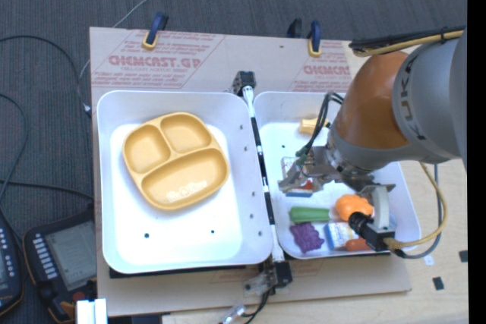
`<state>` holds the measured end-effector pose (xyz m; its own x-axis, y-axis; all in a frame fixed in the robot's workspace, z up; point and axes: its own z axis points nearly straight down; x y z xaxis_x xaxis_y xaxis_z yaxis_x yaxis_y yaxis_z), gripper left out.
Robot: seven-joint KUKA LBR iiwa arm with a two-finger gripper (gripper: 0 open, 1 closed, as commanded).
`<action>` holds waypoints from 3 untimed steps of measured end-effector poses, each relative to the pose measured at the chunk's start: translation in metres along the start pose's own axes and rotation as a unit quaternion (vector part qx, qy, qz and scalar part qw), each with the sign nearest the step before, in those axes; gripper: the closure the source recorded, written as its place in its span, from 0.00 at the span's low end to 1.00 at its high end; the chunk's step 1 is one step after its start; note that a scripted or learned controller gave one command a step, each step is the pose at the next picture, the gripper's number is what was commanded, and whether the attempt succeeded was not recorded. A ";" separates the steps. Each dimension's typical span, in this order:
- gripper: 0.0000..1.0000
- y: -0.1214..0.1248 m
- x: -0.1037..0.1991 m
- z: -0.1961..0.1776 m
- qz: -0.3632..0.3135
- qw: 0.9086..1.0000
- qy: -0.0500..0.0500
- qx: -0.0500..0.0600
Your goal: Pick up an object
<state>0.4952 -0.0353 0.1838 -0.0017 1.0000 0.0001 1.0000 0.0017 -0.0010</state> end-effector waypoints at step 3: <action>1.00 -0.009 0.031 -0.034 -0.001 1.000 0.000 0.000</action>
<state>0.4866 -0.0046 0.2176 -0.0037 1.0000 -0.0001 1.0000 0.0037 -0.0012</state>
